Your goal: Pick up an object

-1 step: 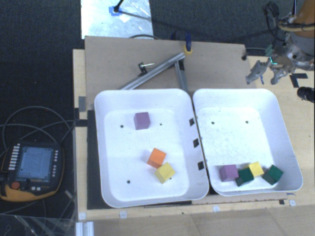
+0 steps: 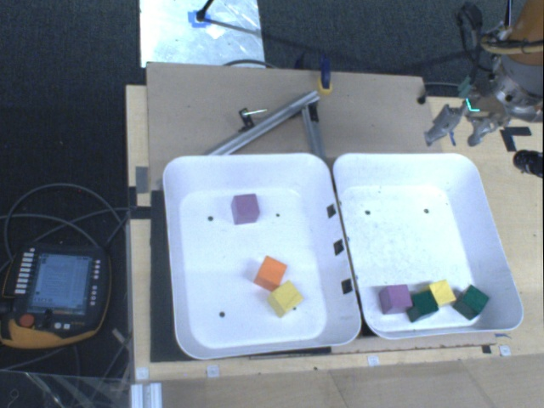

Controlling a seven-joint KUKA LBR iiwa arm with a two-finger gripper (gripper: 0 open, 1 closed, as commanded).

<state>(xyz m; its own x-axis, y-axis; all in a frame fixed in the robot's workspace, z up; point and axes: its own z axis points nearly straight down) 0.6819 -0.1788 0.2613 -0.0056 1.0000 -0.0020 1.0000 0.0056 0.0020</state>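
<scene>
**Nothing picked yet**

The gripper [image 2: 461, 128] is held above the bench beyond the right bin's [image 2: 486, 195] far right corner, fingers apart and empty. Blocks are clustered along that bin's near edge, among them a purple block [image 2: 394, 297]. The bin's middle is left open for descent.

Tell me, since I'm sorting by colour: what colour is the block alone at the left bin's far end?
Purple block, clear in the camera view.

Smooth white plastic bins [image 2: 255, 170], matt
</scene>
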